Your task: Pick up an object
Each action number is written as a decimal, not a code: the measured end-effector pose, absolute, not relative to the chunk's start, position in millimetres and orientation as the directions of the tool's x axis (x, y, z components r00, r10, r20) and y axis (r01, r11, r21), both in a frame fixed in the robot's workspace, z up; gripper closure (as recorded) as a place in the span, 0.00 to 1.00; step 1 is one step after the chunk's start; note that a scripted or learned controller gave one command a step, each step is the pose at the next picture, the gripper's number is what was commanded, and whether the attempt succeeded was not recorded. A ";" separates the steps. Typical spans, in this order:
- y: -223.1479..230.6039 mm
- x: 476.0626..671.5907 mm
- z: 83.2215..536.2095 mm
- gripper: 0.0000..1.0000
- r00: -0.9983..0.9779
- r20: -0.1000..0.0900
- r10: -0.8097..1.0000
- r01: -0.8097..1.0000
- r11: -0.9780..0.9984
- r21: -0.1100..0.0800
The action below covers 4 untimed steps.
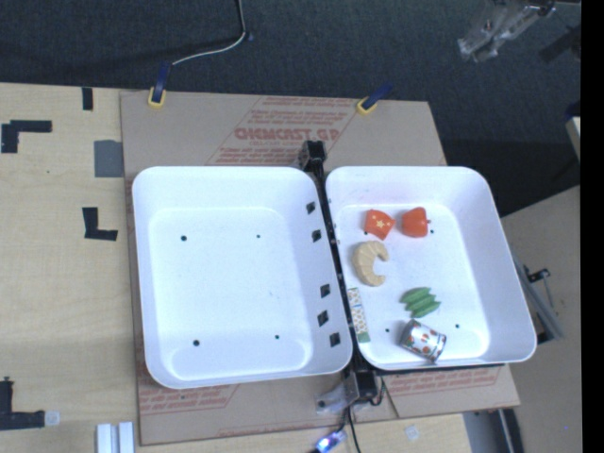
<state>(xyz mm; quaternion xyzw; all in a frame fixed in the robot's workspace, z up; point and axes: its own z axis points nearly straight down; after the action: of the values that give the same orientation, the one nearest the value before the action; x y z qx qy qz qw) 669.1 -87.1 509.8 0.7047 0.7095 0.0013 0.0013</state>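
White right bin (491, 253), two red pieces (378, 223), one croissant (372, 263), one green pod (420, 301), one can (421, 340), end effector (491, 28) blurred, grip perhaps unreadable.

The 2 bins sit side by side on the desk (57, 253). The right bin (472, 253) holds 5 things; the gripper (491, 36) hangs behind it, well apart.

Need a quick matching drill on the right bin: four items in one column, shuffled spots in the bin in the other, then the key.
Items:
1. croissant
2. green pea pod
3. small can
4. two red pieces

Spots in the right bin:
A. near corner, lying on its side
B. far end, side by side
C. just beyond the can, mid-floor
D. by the divider, under the red pieces

Pairs: 1-D, 2-C, 3-A, 4-B
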 end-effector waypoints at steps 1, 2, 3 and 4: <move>-90.8 668.8 517.3 1.00 -0.002 -0.003 1.000 1.000 0.002 0.000; -14.8 668.5 535.6 1.00 -0.007 0.001 1.000 1.000 0.007 0.002; -18.2 668.7 544.7 1.00 -0.003 -0.002 1.000 1.000 0.003 0.000; -17.4 669.0 554.4 1.00 -0.004 -0.003 1.000 1.000 0.004 0.000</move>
<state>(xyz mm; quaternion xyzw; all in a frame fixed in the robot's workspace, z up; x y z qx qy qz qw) 669.0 -17.4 554.4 0.7057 0.7085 -0.0011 0.0013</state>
